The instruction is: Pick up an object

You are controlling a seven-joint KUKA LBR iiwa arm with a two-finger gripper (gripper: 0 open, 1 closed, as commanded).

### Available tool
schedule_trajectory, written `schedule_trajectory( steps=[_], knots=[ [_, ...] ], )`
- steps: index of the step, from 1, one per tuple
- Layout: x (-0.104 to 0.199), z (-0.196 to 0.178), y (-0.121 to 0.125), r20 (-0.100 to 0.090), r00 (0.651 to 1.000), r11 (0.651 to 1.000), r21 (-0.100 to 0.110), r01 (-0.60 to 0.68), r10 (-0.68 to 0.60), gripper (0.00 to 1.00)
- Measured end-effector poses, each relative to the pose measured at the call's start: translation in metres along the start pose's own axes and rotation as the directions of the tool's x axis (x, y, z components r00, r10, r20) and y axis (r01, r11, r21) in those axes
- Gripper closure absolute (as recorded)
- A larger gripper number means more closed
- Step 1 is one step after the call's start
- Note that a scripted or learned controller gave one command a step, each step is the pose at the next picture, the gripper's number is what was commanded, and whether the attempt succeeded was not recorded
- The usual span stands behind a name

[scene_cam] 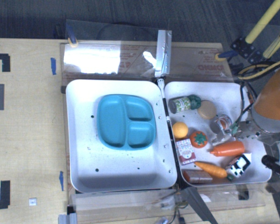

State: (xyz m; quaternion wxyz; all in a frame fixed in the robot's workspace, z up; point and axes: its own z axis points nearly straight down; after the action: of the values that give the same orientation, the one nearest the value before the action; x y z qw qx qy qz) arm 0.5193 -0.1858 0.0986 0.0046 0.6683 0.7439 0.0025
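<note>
Fingers (233, 130) hidden, grip unclear, above glossy tapered carrot (227, 148) in right bin (203, 87).

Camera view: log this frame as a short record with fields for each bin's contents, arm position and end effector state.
left bin: blue divided plate lying flat near its middle
right bin: green bottle, orange ball, tomato toy, two carrots, red packet, black-and-white toy
arm: over the right bin's right edge
end effector: fingers too hidden to judge
object picked: none visibly held
</note>
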Motion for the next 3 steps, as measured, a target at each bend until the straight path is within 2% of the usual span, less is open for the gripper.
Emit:
schedule_trajectory(
  steps=[1,2,3],
  knots=[
    [0.006,-0.055,0.057,-0.001,0.998,0.998,0.004,-0.069,0.069,0.00],
    [-0.025,0.003,0.040,-0.007,1.000,1.000,0.004,0.021,-0.021,0.00],
    [-0.027,-0.006,0.040,-0.004,1.000,1.000,0.003,0.020,-0.020,1.00]
  ],
)
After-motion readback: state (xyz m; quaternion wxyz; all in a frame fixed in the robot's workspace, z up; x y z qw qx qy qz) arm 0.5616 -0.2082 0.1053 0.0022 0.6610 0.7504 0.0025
